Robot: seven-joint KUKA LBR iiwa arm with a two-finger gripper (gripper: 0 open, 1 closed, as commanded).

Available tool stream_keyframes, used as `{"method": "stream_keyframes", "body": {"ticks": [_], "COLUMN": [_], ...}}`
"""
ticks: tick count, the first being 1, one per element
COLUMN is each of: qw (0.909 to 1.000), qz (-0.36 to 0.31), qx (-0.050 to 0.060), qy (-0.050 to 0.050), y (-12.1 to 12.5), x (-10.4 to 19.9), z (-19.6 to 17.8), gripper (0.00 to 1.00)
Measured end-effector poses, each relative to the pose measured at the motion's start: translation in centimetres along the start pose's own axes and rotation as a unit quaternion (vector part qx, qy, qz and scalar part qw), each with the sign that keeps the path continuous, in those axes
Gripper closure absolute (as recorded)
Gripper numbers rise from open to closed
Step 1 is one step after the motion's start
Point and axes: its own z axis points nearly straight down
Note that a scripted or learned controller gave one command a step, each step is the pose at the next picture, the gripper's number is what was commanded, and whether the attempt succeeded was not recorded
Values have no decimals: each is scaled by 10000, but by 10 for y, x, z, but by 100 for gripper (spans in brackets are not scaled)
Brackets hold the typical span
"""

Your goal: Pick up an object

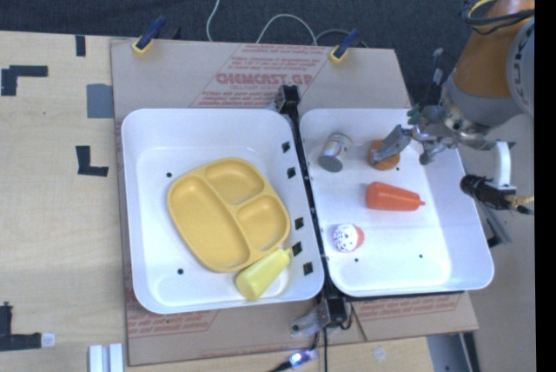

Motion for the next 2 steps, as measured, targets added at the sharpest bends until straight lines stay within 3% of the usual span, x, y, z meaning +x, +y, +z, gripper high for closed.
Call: {"method": "stream_keyframes", "body": {"ticks": [2], "qw": [10000], "qz": [-2], "qx": [-3], "qy": [-9], "y": [0], "x": [5], "z": [109], "gripper": [0]}}
